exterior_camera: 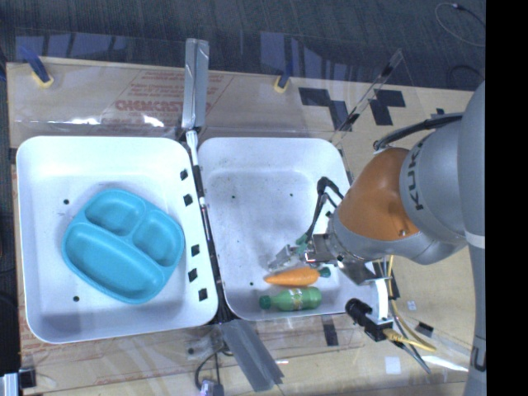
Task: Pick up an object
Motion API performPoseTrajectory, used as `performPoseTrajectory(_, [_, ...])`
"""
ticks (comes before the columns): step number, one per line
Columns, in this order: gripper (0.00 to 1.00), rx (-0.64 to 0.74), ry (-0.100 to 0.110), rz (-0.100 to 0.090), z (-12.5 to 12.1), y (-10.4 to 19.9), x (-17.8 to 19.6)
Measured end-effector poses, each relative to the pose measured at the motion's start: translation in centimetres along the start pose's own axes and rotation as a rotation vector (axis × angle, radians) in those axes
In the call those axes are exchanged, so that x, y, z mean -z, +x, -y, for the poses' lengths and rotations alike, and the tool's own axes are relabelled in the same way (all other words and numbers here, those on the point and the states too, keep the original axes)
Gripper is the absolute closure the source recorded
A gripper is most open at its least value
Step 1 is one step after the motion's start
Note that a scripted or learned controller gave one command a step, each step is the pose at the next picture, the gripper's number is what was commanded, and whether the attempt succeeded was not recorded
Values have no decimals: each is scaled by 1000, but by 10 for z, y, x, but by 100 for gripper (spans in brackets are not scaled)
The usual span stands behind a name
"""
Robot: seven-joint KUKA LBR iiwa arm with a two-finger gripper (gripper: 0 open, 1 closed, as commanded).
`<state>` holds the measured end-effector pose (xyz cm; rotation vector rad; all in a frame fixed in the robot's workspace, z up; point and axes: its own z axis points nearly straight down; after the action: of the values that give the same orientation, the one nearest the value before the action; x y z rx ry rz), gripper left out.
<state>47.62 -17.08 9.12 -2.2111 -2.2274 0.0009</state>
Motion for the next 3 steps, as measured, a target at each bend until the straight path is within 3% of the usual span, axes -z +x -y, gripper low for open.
performPoseTrajectory(1, [100, 5, -1, 1, -1, 0, 10])
performPoseTrajectory(2, [100, 2, -2, 1, -19, 78, 167])
performPoseTrajectory(3, [0, 2, -2, 1, -19, 77, 167])
